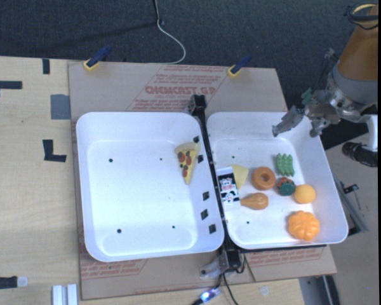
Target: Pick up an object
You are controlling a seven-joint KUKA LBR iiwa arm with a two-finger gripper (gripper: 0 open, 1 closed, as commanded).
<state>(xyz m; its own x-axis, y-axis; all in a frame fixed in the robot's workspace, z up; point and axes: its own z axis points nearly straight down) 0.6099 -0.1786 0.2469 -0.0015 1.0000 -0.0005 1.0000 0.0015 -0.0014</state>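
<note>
**Pincer poised over the right bin's far rim, toy food below**

The grey arm with its orange band reaches in from the right, and its pincer point(300, 124) hangs above the far right part of the right bin point(254, 127). Its two fingers point(286, 124) stand apart, spread fairly wide, and nothing sits between them.

Candidates for picking lie mostly in the right bin. A green ridged piece point(284, 164) is nearest the pincer, near the bin's right wall. Just below it is a small dark red and green item point(285, 186), with a yellow lemon-like fruit point(304, 194) touching or just beside it on the right. A brown doughnut ring point(263, 178) lies to the left of these, a pale yellow wedge point(240, 174) beside that, and a tan pear-shaped piece point(255, 201) just below the ring. An orange pumpkin point(303, 225) sits near the bin's front right corner. A small black-and-white card point(228, 190) with print too small to read lies against the divider between the bins.

The left bin point(108, 132) holds a pizza slice point(188, 159) with red dots, close to its right wall.

Both bins rest on a cardboard sheet point(171, 88) on the desk point(25, 170); red print on the sheet reads roughly "CHEMCAST GP", with smaller lines that cannot be read. Two blue-and-yellow clamps point(97, 57) pin the sheet's far edge
</note>
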